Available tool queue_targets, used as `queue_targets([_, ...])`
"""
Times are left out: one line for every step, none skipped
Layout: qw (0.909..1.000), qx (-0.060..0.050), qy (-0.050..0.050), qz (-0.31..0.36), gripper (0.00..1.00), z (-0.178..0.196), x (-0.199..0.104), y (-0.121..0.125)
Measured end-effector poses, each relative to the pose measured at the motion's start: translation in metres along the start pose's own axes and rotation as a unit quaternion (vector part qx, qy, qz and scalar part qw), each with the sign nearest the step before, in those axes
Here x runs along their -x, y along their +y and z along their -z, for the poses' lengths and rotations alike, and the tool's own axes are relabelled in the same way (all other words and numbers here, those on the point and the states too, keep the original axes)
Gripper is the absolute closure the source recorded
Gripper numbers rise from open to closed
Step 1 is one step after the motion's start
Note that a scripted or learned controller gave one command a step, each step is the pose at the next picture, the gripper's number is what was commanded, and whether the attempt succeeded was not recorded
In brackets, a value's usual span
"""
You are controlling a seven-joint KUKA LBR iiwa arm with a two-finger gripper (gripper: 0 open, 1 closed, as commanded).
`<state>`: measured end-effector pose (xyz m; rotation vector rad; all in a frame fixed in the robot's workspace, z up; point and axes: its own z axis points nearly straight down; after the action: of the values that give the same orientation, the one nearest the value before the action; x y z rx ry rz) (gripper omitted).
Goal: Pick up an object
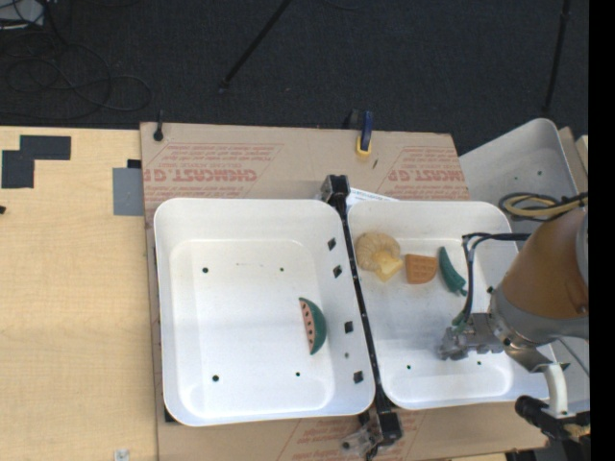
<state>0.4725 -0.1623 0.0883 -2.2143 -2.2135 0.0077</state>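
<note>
Gripper (459, 342) sits low inside the right bin (485, 384), down near its front right part, and from this angle I cannot tell how it is set, the metal parts blur into one grey clump. Nothing shows in its grasp. Behind it the arm (543, 277) bulks in from the right, its orange band broad across the bin's edge. Up toward the back of that same bin lie three things in a loose row: a pale yellowish lump (379, 254) nearest the divider, an orange block (420, 269) just beside it, and a slim green piece (451, 269) tilted to the right of the block, all apart from the gripper. Over in the left bin (183, 353) a watermelon slice (311, 326) lies alone near the right wall, green rind curving outward. Both bins rest on a cardboard sheet (231, 166) on the bench (67, 325)
</note>
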Motion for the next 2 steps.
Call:
queue_targets([1.0, 0.004, -0.001, -0.001, 1.0, 0.0, 0.002, 0.003])
queue_targets([1.0, 0.005, 0.0, 0.001, 1.0, 0.0, 0.028, 0.004])
